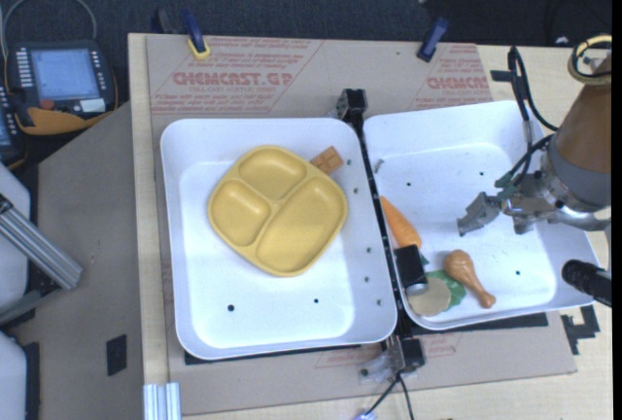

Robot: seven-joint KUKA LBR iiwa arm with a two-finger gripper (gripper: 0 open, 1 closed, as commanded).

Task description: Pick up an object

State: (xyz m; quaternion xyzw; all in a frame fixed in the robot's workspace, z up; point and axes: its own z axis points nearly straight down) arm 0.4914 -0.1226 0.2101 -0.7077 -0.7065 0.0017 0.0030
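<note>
Seen from above at a slant: two shallow white bins side by side on a cardboard-topped desk (292,68). In the left bin (194,292), a yellow divided plate (279,209) with three compartments, lying flat near the bin's upper middle, and a small brown block (328,158) touching the plate's upper right edge. In the right bin (437,146), along its left wall, an orange carrot-shaped toy (399,224), pointed end toward the top; just below it a small black block (409,266), overlapping a pale green disc (434,297) in the bin's near left corner. Just right of the disc, a toy drumstick (467,276), tan at the round end, orange toward the lower right, lying flat on the bin floor. Reaching in from the right, the grey arm with its orange band (590,131), cables trailing above the wrist. Over the middle right of the right bin, the grey pincer (480,214), above and slightly right of the drumstick and apart from it, with nothing visible between its fingers. Whether apart or together, impossible to tell at this angle and size; fingers perhaps angled toward the left. At the far left, off the desk, a handheld control pendant (60,83) with a lit screen. Blue clamps (195,34) along the far edge of the cardboard.
</note>
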